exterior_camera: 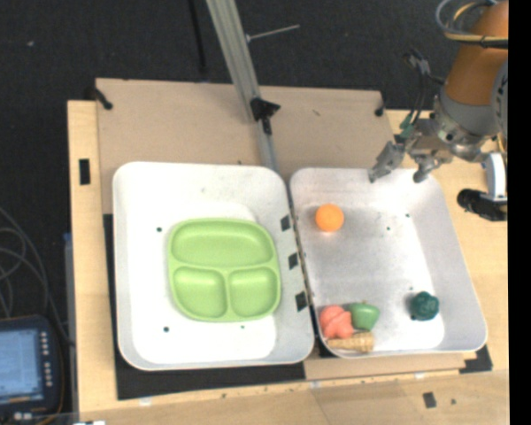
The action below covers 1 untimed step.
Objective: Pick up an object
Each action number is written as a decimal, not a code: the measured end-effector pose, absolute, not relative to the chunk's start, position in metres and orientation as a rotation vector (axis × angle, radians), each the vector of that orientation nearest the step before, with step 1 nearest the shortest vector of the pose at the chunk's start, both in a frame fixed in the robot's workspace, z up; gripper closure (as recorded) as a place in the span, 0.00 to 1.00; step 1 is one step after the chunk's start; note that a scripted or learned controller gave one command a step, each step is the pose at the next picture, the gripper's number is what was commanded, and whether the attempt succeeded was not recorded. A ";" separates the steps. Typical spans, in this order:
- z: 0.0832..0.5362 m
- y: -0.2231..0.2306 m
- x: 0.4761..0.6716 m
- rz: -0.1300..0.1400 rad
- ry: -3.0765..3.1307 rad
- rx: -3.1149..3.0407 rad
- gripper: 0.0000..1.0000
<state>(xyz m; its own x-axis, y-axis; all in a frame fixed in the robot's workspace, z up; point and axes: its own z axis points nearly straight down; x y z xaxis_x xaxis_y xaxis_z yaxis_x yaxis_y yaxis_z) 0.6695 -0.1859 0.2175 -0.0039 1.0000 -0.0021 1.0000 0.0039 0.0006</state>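
So my tool (405,163) is hanging over the far right corner of the right bin (451,237), fingers spread fairly wide and nothing between them, not touching anything as far as I can see. From there, the closest thing is the orange ball (329,218), which sits down and to the left of the tool, near the bin's left wall and well apart from everything else. It's round, so no long axis to line up with. The dark green piece (424,305) sits near the bin's near right corner. The pink thing (335,320), the green thing (365,314) and a tan bit (357,343) are bunched touching at the near left corner, awkward. I'd go for the ball.
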 end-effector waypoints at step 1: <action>0.218 -0.186 0.669 -0.004 2.226 2.214 0.00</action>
